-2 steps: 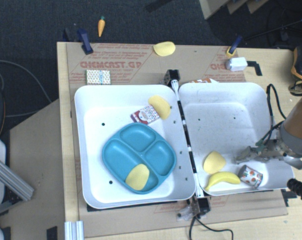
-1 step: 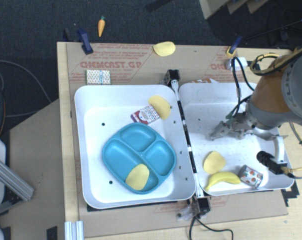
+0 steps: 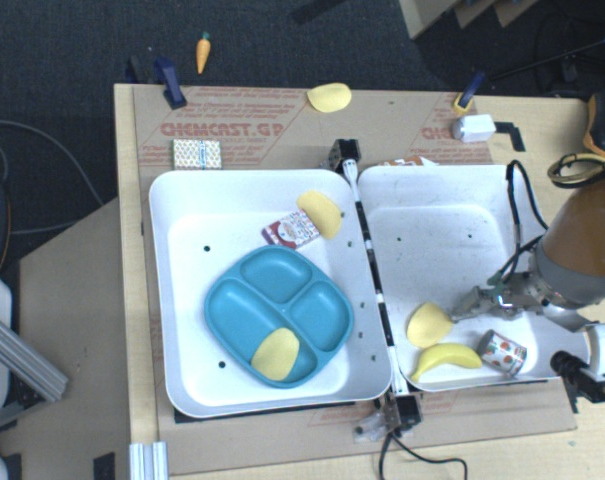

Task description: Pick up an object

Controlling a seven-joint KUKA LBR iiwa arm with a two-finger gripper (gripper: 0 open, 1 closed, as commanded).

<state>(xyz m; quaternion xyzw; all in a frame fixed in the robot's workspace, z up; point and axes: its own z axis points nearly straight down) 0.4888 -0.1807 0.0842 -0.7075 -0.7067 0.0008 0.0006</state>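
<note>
In the right bin (image 3: 432,203) three objects lie near the front wall: a rounded yellow piece (image 3: 429,323), a yellow banana (image 3: 447,360) and a small red-and-white can (image 3: 504,351) on its side. My gripper (image 3: 490,304) hangs low over the bin's front right part, just right of the rounded yellow piece and just above the can. Nothing shows as held by it. The grey arm with its orange band (image 3: 580,238) comes in from the right.
The left bin (image 3: 182,218) holds a blue divided plate (image 3: 277,308) with a yellow piece (image 3: 276,354) in it, a red-and-white packet (image 3: 291,230) and another yellow piece (image 3: 320,213). On the bench behind lie a yellow object (image 3: 329,97), a small box (image 3: 197,153) and a white block (image 3: 475,127).
</note>
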